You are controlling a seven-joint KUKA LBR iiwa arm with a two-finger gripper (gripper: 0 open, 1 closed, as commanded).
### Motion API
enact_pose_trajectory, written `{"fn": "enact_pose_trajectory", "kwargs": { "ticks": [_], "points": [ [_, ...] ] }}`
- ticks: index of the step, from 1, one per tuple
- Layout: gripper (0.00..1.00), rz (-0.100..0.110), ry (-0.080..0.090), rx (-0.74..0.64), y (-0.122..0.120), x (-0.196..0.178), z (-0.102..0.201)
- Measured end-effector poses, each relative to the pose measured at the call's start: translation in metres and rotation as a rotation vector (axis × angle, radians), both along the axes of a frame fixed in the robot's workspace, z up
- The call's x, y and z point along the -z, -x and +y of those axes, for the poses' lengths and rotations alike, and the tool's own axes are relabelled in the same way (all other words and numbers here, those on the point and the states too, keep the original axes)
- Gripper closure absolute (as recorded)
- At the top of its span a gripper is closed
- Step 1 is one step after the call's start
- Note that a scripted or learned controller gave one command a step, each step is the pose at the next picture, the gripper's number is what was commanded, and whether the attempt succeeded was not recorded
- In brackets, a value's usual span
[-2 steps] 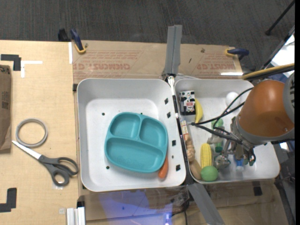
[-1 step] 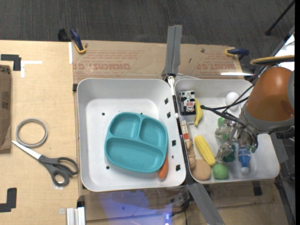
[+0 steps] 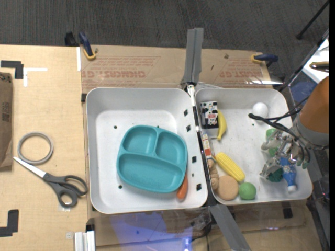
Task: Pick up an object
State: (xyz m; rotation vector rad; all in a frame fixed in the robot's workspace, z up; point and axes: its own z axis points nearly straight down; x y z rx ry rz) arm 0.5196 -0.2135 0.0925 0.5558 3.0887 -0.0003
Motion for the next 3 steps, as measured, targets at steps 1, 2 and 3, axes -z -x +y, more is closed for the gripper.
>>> {"fn": "enact_pose_trajectory", "kwargs": {
  "ticks": [1, 2, 3],
  "points": [
    [1.00, -0.003, 0.001, -0.003, -0.002, -0.010, 0.001],
    [1.00, -0.001, 0.000, 0.237, -0.081, 0.000, 0.024],
    [1.00, 0.000, 0.000, 0.362, -0.043, -0.109, 0.060]
  ]
}}
